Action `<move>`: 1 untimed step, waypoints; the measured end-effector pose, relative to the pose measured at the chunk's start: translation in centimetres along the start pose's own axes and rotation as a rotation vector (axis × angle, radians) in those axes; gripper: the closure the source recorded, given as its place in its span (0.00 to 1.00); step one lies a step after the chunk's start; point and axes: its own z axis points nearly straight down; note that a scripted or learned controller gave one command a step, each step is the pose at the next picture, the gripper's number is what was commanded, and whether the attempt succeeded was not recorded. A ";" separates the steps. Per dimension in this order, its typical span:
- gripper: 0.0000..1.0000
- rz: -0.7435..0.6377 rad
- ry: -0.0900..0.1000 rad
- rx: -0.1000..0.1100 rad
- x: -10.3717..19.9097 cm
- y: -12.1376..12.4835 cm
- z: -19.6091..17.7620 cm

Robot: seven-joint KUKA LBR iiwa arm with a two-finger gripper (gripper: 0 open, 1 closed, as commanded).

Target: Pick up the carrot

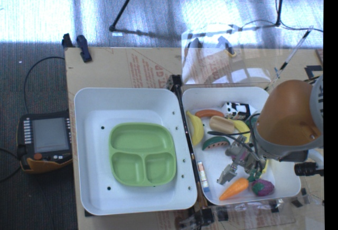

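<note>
Right-hand shallow white bin (288, 184), front portion: small orange plastic carrot with a green leafy tip (234, 188), lying flat on the bin floor. Long axis slanted, pointed end toward the near-left corner, green end up and to the right. Touching or very nearly touching a purple-and-green toy vegetable (262, 187) at the leafy end; too small to tell which.

Metal two-finger end effector (231, 170) hanging just above and slightly behind the carrot, at the end of the grey arm with the orange band (288, 115) reaching in from the right. Fingers slightly apart, nothing between them, tips pointing down and toward the near-left. Carrot therefore just forward of the tips, near but not touching as far as visible.

Judged: a short drop toward the bin's front edge needed, with the finger gap set across the carrot's slanted axis rather than along it. Crowding from the purple piece a likely nuisance.

Elsewhere in the same bin: yellow toy banana (195, 126), watermelon slice (216, 143), hot dog in a bun (226, 125), black-and-white cow-patterned toy (236, 109), a slim white marker (203, 176) along the left wall.

Left-hand white bin (92, 118): light green three-compartment plate (142, 153). Both bins on the cardboard-covered worktop (127, 68).
</note>
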 end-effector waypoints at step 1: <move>0.00 -0.325 -0.004 -0.001 -1.2 -1.8 5.6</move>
